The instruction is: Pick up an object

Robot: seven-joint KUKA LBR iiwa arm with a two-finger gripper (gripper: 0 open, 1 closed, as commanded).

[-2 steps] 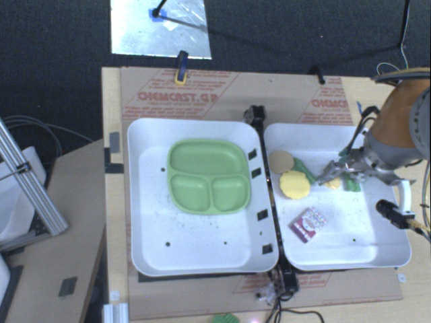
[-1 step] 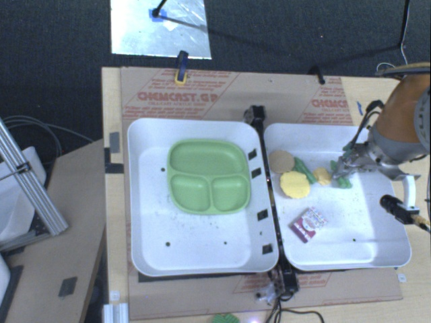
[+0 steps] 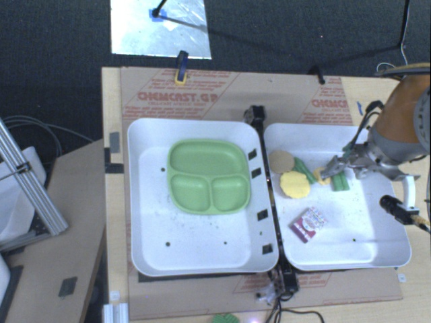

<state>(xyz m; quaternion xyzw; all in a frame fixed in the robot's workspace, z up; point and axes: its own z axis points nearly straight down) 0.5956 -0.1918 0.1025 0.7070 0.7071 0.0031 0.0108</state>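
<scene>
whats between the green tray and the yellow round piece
In the camera view, the two bins' adjoining walls separate the green tray from the yellow round piece.

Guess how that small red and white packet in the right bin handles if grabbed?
The packet looks like a crinkly wrapper, so probably light and floppy. Its glossy surface may be slippery. It lies flat on the right bin floor, so it should slide, not roll.

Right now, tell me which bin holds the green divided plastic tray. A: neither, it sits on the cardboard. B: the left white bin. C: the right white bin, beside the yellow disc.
B: the green divided plastic tray lies inside the left white bin.
</scene>
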